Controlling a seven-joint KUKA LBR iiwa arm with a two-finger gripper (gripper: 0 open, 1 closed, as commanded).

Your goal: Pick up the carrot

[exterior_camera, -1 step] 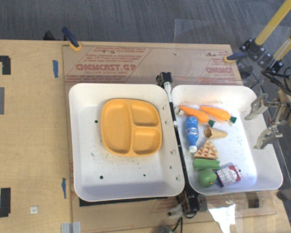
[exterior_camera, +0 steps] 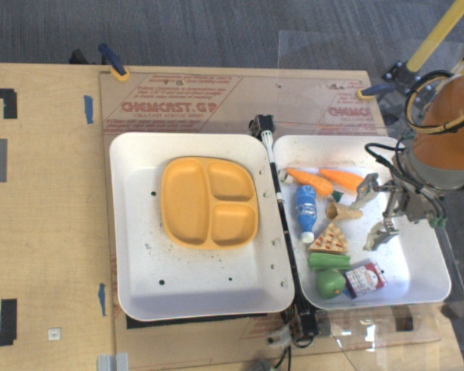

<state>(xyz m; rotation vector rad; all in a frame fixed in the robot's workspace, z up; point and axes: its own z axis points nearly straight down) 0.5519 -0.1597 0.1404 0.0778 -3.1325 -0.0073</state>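
Observation:
Two orange carrots lie side by side at the back of the right bin (exterior_camera: 429,265): one carrot (exterior_camera: 310,182) nearer the bin's left wall, the other carrot (exterior_camera: 342,178) just to its right. My gripper (exterior_camera: 374,212) hangs over the bin's right half, to the right of and slightly nearer than the carrots. Its fingers are spread open, one fingertip (exterior_camera: 366,188) close to the right carrot's end, the other fingertip (exterior_camera: 380,236) toward the front. Only bin floor shows between them.
The right bin also holds a blue bottle (exterior_camera: 305,208), a small tan piece (exterior_camera: 344,211), a pizza slice (exterior_camera: 329,240), a green pepper (exterior_camera: 329,275) and a red packet (exterior_camera: 364,279). An orange divided plate (exterior_camera: 209,202) sits in the left bin (exterior_camera: 131,269).

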